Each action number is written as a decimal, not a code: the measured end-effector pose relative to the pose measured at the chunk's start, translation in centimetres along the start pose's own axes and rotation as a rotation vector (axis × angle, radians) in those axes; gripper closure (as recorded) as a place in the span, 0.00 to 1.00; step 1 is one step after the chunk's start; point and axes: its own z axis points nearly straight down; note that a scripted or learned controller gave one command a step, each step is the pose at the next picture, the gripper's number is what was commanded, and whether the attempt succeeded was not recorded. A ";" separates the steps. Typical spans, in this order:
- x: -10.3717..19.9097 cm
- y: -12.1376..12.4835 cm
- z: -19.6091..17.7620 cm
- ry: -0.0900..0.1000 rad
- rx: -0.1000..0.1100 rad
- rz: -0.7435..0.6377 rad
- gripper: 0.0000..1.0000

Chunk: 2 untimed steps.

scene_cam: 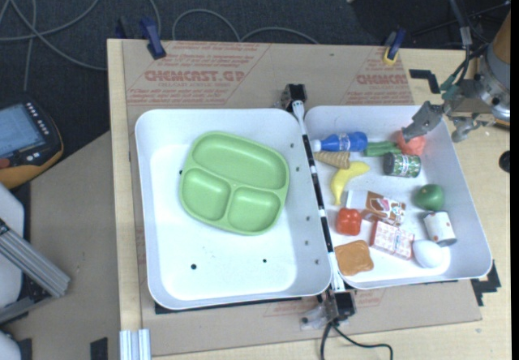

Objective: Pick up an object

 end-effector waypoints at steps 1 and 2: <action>-3.1 3.7 18.0 -0.001 -0.003 0.000 0.00; -5.4 -0.7 19.4 0.001 0.002 0.001 0.00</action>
